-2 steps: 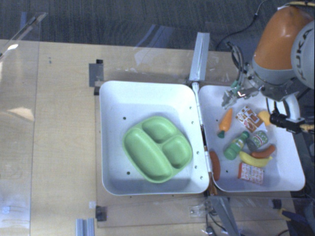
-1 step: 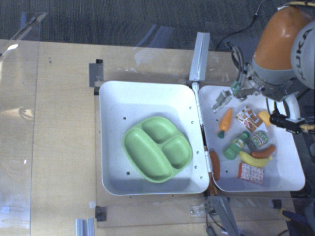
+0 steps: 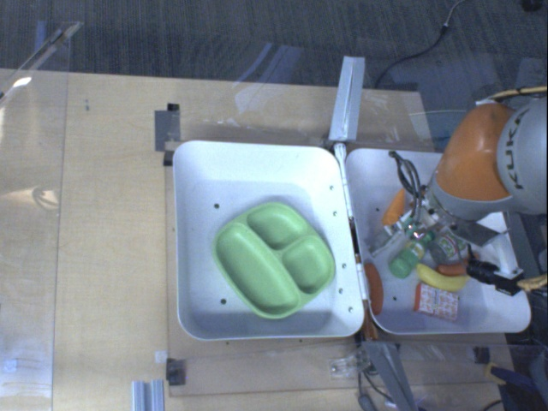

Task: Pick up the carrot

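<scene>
**Arm lowered over the cluttered right bin; carrot at its far-left part**

Two shallow white bins with rounded corners and smooth, matte walls sat side by side on a pale wooden bench. The left bin (image 3: 197,187) held a single item: a glossy light-green plastic plate (image 3: 274,258), roughly oval, moulded into one long compartment and two smaller ones, lying at a slant across the bin floor. The right bin (image 3: 505,319) held a loose heap of small objects. The carrot (image 3: 395,205), an orange tapered shape, lay in the far-left part of this bin, partly hidden by the arm's cabling. Nearer the viewer were a green bottle-like item (image 3: 404,262), a yellow banana (image 3: 441,276), curved and smooth, and a flat orange-red printed packet (image 3: 437,300). A reddish, sausage-shaped object (image 3: 374,286) rested along the bin's left wall. The grey arm, with its rounded orange band (image 3: 471,157), reached in from the right, and the gripper (image 3: 417,227) hung low among the heap, just beside the carrot. Whether the jaws stood wide or narrow could not be told amid the clutter, and nothing could be seen clasped between them. A grey metal bar (image 3: 347,99) stood at the far end of the seam between the bins.
</scene>
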Action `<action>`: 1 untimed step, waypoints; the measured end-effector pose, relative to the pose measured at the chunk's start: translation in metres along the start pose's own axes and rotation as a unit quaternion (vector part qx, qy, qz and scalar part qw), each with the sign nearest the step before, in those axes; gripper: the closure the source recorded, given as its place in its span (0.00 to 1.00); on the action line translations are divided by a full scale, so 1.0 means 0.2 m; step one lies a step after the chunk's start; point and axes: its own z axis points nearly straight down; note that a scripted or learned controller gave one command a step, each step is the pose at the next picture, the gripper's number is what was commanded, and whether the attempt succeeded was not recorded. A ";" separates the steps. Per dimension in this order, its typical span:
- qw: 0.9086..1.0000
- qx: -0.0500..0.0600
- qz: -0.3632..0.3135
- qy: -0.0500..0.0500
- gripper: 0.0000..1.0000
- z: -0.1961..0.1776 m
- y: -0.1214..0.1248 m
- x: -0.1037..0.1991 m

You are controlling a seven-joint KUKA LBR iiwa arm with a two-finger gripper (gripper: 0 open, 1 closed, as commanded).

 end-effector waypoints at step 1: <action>0.982 -0.001 -0.187 -0.001 0.00 -0.25 0.14 -0.31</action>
